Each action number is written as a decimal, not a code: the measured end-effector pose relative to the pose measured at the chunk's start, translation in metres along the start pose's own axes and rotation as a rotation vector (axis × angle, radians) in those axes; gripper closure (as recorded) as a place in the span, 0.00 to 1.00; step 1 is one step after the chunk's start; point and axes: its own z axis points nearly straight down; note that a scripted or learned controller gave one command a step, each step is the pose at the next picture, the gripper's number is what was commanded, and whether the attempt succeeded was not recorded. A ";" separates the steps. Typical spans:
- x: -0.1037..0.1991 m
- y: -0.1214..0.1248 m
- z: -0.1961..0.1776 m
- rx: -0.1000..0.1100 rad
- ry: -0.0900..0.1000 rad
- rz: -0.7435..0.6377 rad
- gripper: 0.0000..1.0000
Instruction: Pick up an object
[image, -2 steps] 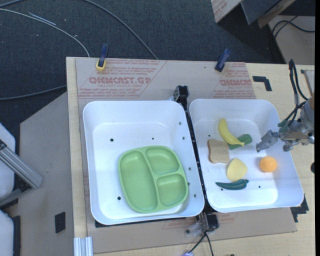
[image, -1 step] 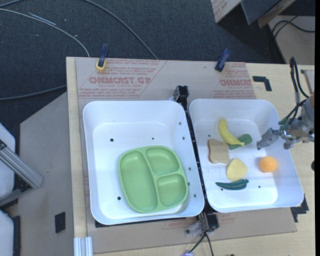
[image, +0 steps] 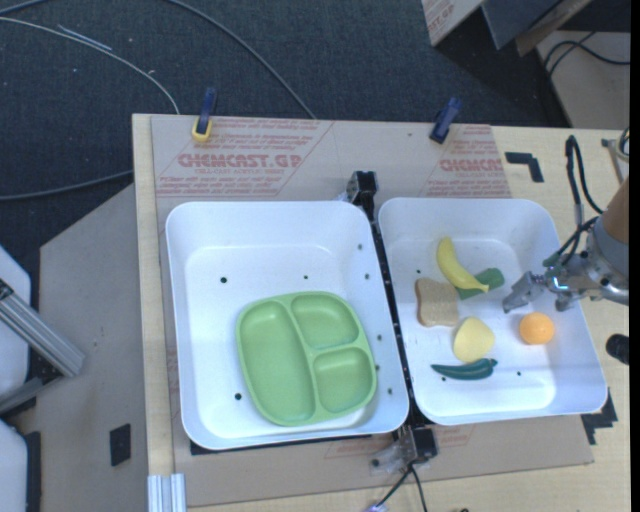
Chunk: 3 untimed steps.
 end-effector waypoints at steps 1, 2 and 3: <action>0.003 0.010 0.052 0.003 0.001 -0.002 0.00; 0.003 0.010 0.066 -0.001 -0.001 0.000 0.00; 0.003 0.010 0.056 -0.003 -0.002 0.000 1.00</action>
